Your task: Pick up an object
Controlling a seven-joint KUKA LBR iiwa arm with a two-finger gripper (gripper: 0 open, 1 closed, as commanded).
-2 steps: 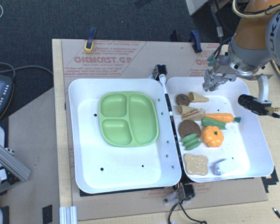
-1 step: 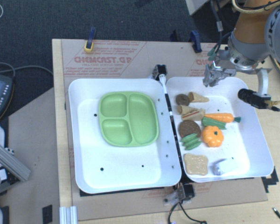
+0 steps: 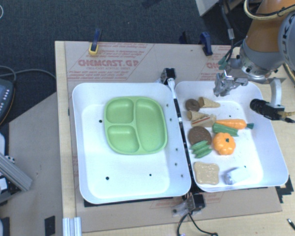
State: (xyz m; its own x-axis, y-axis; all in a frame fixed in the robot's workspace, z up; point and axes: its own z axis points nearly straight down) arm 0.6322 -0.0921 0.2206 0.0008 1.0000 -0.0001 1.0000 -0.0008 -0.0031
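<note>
One pincer point(image 3: 225, 87) hangs over the right bin point(image 3: 270, 146), its grip state unreadable

**Colours and patterns on the bench**

Pale green plastic tray with three compartments point(image 3: 135, 125): uniform light green, no pattern.
Two shallow white bins, left point(image 3: 88, 146) and right point(image 3: 265, 146): plain white; left one shows small dark dots on its floor.
Orange toy carrot point(image 3: 232, 124): bright orange with green leaf end.
Small orange pumpkin point(image 3: 224, 144): orange, green stem.
Green bean pods point(image 3: 201, 149): dark green.
Round brown patty point(image 3: 199, 134): dark brown.
Tan slice of toast point(image 3: 206, 173): beige, darker crust edge.
Cardboard-coloured bench sheet point(image 3: 113, 63): tan with red printed lettering.
Arm's band point(image 3: 273, 18): orange above grey metal.
Floor carpet point(image 3: 64, 14): dark blue-grey.
</note>
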